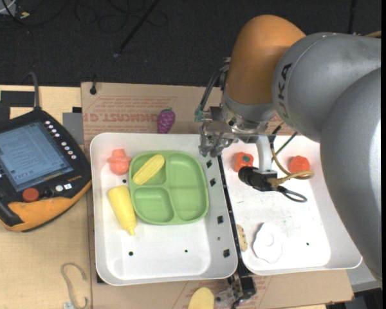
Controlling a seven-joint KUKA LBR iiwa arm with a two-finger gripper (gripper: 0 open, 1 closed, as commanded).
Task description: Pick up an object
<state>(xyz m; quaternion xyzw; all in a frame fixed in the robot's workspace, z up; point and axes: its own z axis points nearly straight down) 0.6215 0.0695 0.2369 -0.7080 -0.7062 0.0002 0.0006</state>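
Two white bins sit side by side, toys scattered for picking: a green plate (pixel 170 188) and corn (pixel 148 168) in the left bin (pixel 154 262), a tomato (pixel 300 165) near the right bin's (pixel 315 253) far edge. The gripper (pixel 209 148) hangs over the dividing rims; its opening cannot be told, with nothing visibly held.

At the frame's left we see a teach pendant (pixel 32 172) with a lit screen on the surface (pixel 26 262). A metal hook (pixel 74 282) lies lower left; black cables (pixel 83 5) cross the top.
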